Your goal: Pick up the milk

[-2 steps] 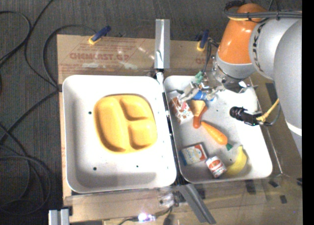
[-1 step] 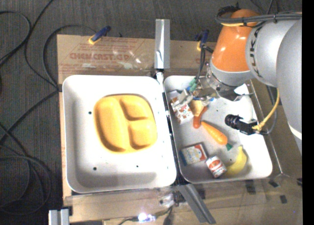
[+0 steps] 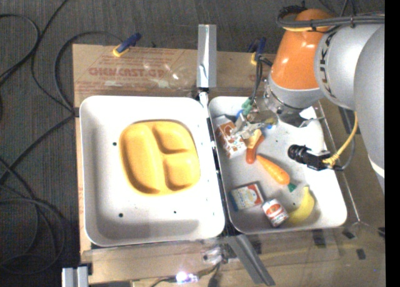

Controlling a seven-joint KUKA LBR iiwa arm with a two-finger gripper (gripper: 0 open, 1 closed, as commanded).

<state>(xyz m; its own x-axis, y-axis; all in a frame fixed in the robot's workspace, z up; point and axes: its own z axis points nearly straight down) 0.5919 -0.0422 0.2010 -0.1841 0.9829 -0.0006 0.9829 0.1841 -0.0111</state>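
Left bin (image 3: pixel 94 154) on the desk (image 3: pixel 87 60), holding a yellow tray (image 3: pixel 160 156) with three compartments. Right of that tray, across the divider, the right bin (image 3: pixel 331 211). Just inside its left wall, well right of the tray, a red-and-white carton (image 3: pixel 230 139), tilted. Farther right and lower than the tray, the milk (image 3: pixel 245 196), a small blue-and-white carton lying flat near the bin's front. Right of the milk, a red can (image 3: pixel 275 212), then a banana (image 3: pixel 302 204). Above these, an orange carrot (image 3: pixel 273 169). Tool (image 3: pixel 250 124) low over the bin's back, beside the red-and-white carton; opening impossible to judge, grip on anything unclear. Milk well apart from the tool.
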